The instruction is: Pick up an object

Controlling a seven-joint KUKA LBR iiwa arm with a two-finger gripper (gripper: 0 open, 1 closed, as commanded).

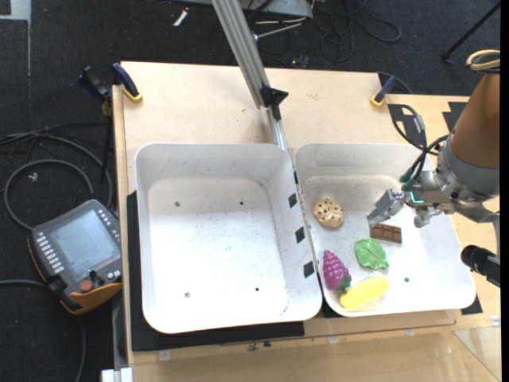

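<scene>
The right bin (350, 161) holds a round cookie (328, 212), a brown chocolate bar (386, 232), a green leafy piece (371, 254), a purple grape bunch (335, 270) and a yellow corn cob (364, 293). My gripper (398, 208) hangs over the right side of this bin, just above the chocolate bar and right of the cookie. Its fingers (383, 207) are spread apart with nothing between them.
The left bin (151, 213) lies beside the right one, sharing a middle wall. A slanted metal rail (242, 42) rises from between the bins. A teach pendant (75, 249) sits off the bench at the left. Yellow clamps (127, 82) grip the bench's far corners.
</scene>
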